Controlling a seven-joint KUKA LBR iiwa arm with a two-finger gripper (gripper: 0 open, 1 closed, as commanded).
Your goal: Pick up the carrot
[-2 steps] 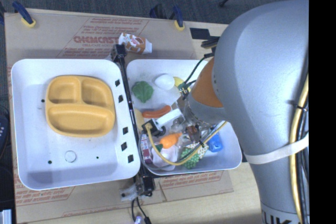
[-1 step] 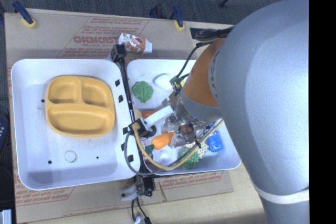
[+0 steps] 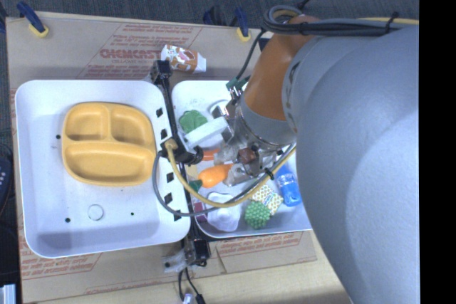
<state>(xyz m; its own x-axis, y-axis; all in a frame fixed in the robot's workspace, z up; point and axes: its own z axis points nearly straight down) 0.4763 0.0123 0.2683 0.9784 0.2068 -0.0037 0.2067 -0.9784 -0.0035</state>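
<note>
**Gripper down at the carrot, lift not yet made**

The carrot [image 3: 214, 174] lies in the right bin [image 3: 187, 92], near its left wall and about midway down, orange and pointing roughly left to right. The gripper [image 3: 241, 161] sits low in the bin, just beside the carrot's right end; its tip is buried in cabling and clutter, so I cannot tell whether it has the carrot. The carrot looks to rest on the bin floor, so the pick seems still to be done: a grasp to confirm, then the lift.

Around the carrot the right bin holds a green broccoli-like piece [image 3: 192, 121], a green knobbly ball [image 3: 257, 214], a blue bottle [image 3: 288, 189] and a white item [image 3: 222, 218]. The left bin [image 3: 43, 224] holds a yellow divided tray [image 3: 108, 142]. A small carton [image 3: 182, 58] lies on the bench behind the bins.
</note>
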